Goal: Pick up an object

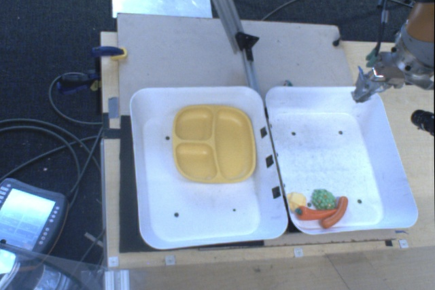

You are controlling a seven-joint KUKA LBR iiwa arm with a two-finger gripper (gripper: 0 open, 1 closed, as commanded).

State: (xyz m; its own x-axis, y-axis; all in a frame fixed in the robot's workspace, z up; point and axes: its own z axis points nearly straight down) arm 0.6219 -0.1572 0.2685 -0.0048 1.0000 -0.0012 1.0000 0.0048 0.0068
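You see the left bin (146, 214) holding a yellow divided plate (214, 143); right of it, the right bin (380, 166) carries a small toy cluster (321, 206) at its near-left corner. The gripper (363, 88) hangs over that bin's far-right rim, grasping nothing, and you cannot tell its opening.

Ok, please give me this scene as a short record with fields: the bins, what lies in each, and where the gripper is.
left bin: holds a yellow divided plate, lying flat
right bin: holds small toy foods in its near left corner
toy foods: green piece, red-orange sausage shape, pale yellow piece, lying close together
gripper: above the right bin's far right corner, holding nothing visible
task state: nothing picked up yet
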